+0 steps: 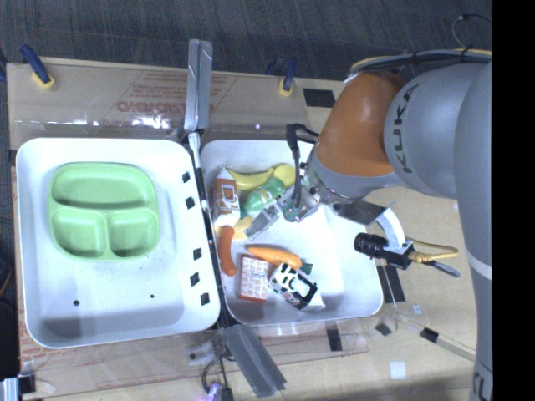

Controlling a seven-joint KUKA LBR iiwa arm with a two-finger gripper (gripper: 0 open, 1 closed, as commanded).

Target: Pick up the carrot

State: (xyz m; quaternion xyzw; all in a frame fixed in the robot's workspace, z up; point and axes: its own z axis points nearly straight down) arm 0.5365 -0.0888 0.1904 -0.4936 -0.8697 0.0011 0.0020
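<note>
smooth tapered orange carrot (273,255) lies in glossy white right bin (359,295).

Grey arm (443,132), orange band (359,128), "KUKA" lettering.

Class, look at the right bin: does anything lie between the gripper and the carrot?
Nothing visible does. The gripper hangs just above the carrot, with bare bin floor between them. A sausage lies to its left and a red box below, both close but off the direct path.
</note>
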